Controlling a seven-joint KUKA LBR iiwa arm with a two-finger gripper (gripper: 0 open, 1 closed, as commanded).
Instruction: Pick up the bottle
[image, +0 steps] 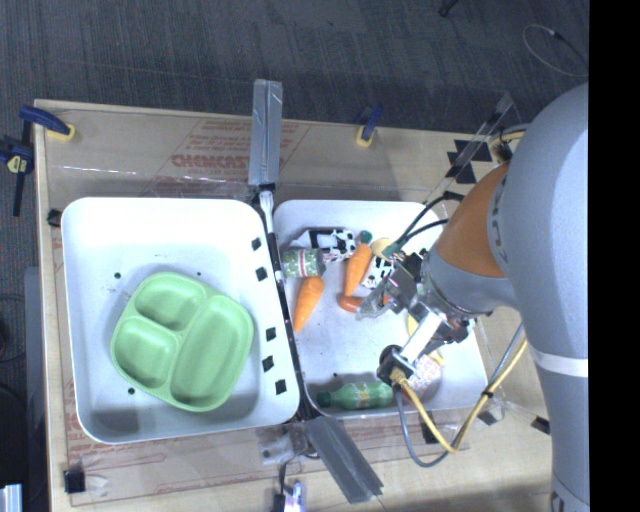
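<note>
A green bottle (352, 395) lies on its side along the front wall of the right bin (330, 345). A smaller clear bottle with a green label (300, 263) rests near that bin's left wall. My gripper (383, 290) hangs over the middle right of the right bin, beside an orange carrot (355, 272), well behind the green bottle. The wrist and its cables hide the bin floor under it. Nothing shows between the fingers.
A second carrot (308, 300) lies by the small bottle, and a black-and-white cow toy (340, 240) sits at the back. A green divided plate (180, 340) fills much of the left bin (90, 240). A yellow cable (425, 425) loops over the front right corner.
</note>
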